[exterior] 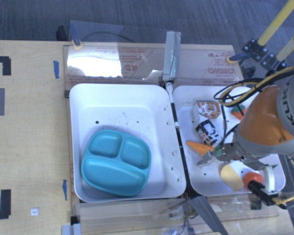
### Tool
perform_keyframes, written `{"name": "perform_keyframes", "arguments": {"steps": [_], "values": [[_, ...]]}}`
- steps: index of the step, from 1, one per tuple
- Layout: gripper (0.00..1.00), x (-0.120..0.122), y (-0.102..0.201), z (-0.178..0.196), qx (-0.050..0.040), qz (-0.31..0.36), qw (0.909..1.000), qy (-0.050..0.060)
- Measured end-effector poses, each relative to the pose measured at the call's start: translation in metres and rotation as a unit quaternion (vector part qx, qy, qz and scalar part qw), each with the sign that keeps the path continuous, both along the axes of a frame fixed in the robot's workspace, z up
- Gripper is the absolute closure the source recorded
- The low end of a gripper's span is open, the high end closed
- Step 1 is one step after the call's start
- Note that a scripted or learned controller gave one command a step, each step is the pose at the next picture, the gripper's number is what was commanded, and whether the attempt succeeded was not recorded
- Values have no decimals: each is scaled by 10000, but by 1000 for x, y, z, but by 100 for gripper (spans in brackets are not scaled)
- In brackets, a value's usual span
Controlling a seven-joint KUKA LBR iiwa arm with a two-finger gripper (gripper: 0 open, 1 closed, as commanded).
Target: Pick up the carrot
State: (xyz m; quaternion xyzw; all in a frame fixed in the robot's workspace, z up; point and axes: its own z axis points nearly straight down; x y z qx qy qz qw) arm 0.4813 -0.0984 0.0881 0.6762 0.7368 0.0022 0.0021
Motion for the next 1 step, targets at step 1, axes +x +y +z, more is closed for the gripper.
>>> {"name": "perform_keyframes", "arguments": {"steps": [1], "values": [[0,68,-3,0,-11,279,9996,-13]]}}
